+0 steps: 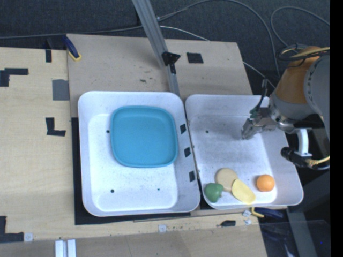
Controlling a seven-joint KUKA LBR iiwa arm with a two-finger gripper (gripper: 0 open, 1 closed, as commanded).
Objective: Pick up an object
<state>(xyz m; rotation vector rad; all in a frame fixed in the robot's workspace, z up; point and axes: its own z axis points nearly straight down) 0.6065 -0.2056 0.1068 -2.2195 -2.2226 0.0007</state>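
1. The gripper point(250, 130), dull grey metal, hangs over the right bin point(214, 111); whether it is spread or closed cannot be told, and nothing shows in its grasp.
2. Well below it lie a smooth orange ball point(265, 183), yellow oval piece point(243, 191), tan disc point(225, 176) and green lump point(213, 191).
3. Far to its left, a glossy blue plate point(143, 136) with rounded corners fills the left bin point(91, 159).

Arm point(308, 84) cut off at right edge; tool point(250, 128) fingers too small to read.

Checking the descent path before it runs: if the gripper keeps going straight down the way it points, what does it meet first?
Most likely the bare floor of the right bin. The gripper hangs over its upper part, well apart from the items along the near edge, though depth is hard to judge.
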